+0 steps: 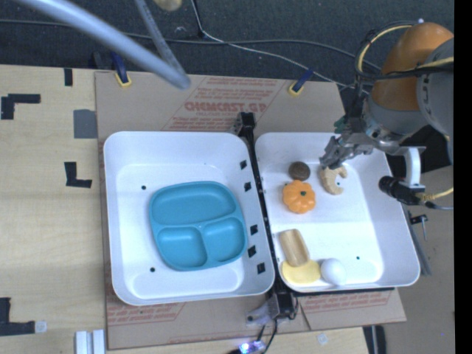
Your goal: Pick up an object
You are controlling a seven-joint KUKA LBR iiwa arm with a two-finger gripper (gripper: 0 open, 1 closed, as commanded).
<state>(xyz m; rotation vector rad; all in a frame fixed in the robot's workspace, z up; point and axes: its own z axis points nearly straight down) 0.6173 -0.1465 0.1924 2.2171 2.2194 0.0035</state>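
Note:
The right bin holds several small objects: an orange pumpkin, a brown round piece, a cream curved piece, a tan block, a yellow piece and a white ball. My gripper hangs over the far part of this bin, directly above the cream curved piece and just right of the brown round piece. Its tips point down toward the cream piece. Nothing shows between them.
The left bin holds a blue divided plate. A black clip strip runs between the two bins. Cardboard lies under both bins. The arm's orange band stands at the upper right.

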